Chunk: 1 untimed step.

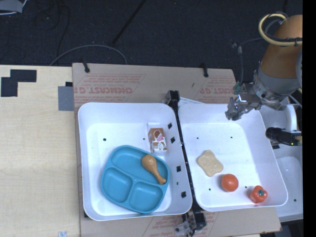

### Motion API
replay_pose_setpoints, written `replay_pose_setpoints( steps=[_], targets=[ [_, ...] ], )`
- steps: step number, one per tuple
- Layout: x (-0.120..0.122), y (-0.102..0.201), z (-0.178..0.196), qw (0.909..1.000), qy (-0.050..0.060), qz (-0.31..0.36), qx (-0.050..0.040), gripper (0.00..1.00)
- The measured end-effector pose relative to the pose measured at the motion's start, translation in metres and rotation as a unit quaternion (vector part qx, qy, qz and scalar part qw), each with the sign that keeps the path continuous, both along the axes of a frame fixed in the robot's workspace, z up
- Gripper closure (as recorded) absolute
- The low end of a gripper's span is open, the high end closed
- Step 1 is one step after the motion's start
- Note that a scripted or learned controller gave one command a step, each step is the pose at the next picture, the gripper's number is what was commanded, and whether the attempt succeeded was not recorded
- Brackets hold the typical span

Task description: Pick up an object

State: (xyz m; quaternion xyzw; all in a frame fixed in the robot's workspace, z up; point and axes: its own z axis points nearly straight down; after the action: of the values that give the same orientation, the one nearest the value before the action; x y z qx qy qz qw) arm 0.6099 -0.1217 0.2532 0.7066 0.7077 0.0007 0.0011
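Note:
The right bin holds a tan slice of bread, a red tomato and a small red pepper near its front right corner. In the left bin a chicken drumstick lies on a blue divided plate, and a small printed packet rests behind it. My gripper hangs over the back edge of the right bin, well behind the bread, with nothing seen between its fingers.
A black divider runs between the two bins. Cardboard lies under the bins. Cables and a black connector sit at the right beside the arm.

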Motion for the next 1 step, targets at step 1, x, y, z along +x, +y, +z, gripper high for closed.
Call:
replay_pose_setpoints(
  steps=[1],
  targets=[
    [0.0002, -0.0013, 0.0317, 1.0, 0.001, 0.0, 0.0003, 1.0]
  ],
)
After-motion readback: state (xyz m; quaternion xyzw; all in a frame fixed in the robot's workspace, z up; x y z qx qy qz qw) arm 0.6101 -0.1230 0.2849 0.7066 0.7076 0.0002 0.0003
